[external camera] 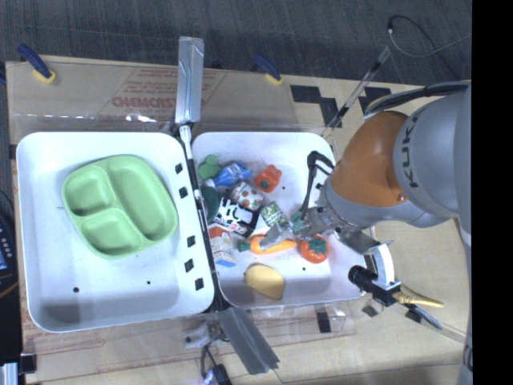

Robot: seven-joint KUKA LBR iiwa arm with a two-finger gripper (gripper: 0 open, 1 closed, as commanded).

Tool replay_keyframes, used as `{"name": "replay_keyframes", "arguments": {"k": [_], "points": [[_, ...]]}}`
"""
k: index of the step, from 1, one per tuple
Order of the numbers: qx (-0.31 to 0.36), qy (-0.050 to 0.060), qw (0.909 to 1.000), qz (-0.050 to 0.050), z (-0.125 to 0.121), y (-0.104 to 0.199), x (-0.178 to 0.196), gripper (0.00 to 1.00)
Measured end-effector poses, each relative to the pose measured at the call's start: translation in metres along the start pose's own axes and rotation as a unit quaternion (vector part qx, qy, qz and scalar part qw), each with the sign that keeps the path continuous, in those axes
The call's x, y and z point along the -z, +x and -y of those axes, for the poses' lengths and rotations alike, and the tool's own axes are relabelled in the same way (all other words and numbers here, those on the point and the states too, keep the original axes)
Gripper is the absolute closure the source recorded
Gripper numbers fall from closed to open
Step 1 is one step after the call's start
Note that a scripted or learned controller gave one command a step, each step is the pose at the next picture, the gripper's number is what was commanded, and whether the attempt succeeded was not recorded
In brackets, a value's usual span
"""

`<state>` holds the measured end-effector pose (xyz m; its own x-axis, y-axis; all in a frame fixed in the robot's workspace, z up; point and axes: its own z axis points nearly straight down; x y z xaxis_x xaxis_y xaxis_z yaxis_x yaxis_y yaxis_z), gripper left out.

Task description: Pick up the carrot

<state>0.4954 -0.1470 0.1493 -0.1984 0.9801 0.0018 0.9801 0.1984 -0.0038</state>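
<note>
arm [437,163]: big, round, grey | fat orange band [370,167] | dark letters "KU" on grey | black cable [314,175] near wrist

A single fixed camera looks down on the bench from above at a slant, far enough back to take in both white bins whole. The left bin [32,215] fills the left half of the frame, the right bin [317,287] sits at centre, and dark floor shows along the top edge. The robot arm [409,167] enters from the right side of the frame, large and close to the lens.
</note>
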Motion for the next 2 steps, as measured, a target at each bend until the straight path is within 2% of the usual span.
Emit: {"name": "replay_keyframes", "arguments": {"k": [1, 2], "points": [[-0.059, -0.001, 0.9982, 0.000, 0.012, 0.028, -0.058, 0.00], [-0.223, 0.000, 0.9748, 0.000, -0.060, 0.015, -0.058, 0.00]]}}
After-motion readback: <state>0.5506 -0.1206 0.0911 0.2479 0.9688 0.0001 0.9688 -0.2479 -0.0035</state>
